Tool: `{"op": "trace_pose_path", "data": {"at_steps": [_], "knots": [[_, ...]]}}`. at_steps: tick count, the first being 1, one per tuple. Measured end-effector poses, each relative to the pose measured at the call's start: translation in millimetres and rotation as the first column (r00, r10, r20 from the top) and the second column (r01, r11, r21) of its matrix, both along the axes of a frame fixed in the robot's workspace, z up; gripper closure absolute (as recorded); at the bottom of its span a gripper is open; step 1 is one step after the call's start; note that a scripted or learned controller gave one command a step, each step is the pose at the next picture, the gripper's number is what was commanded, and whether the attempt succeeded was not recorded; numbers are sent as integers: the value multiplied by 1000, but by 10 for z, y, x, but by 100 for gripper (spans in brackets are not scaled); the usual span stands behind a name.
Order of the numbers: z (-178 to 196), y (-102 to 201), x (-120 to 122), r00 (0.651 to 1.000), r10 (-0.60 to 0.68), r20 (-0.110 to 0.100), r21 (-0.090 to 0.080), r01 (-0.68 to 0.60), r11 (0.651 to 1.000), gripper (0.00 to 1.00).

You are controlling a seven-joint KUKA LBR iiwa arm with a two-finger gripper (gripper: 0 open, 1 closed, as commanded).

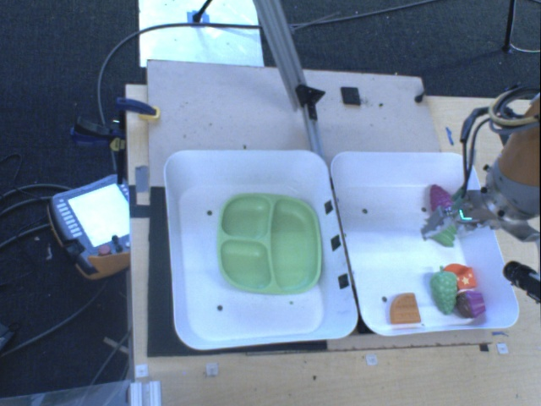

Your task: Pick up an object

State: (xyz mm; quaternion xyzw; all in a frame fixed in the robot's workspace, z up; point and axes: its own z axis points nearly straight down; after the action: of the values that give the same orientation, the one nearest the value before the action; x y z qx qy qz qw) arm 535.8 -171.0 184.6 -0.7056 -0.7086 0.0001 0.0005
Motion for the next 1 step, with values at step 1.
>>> {"op": "trace_pose_path", "data": {"at_steps": [1], "knots": [[10, 0, 7, 1000, 0, 2, 0, 0, 1000, 0]]}}
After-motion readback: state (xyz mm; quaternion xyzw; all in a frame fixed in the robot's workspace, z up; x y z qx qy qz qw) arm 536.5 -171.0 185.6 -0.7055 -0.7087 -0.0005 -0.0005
